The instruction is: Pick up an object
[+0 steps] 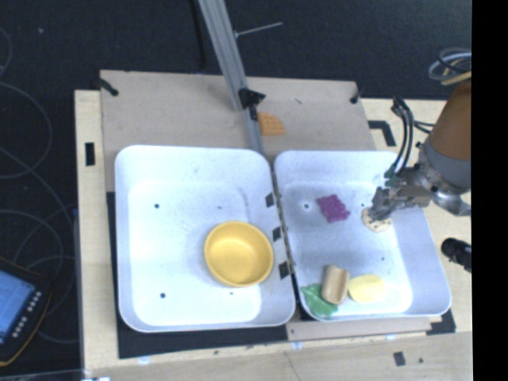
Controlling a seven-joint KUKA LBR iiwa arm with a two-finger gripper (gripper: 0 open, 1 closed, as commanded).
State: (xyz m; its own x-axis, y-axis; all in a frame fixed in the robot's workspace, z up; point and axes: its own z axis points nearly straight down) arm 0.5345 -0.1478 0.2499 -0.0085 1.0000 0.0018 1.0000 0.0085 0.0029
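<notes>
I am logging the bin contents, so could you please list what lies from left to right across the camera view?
yellow bowl → green object → purple block → yellow lemon-shaped object → small tan object under the gripper

Even overhead light, mild glare on white bins, slightly soft focus.

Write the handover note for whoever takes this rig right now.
Claw: low in the right bin, near its right wall, over a small pale piece. A grip on that piece cannot be confirmed.
Right bin: purple block mid-bin; tan cylinder, yellow lump and green scrap along the near edge.
Left bin: yellow bowl.
Done: nothing visibly lifted.
Left: secure an object and raise it.
</notes>
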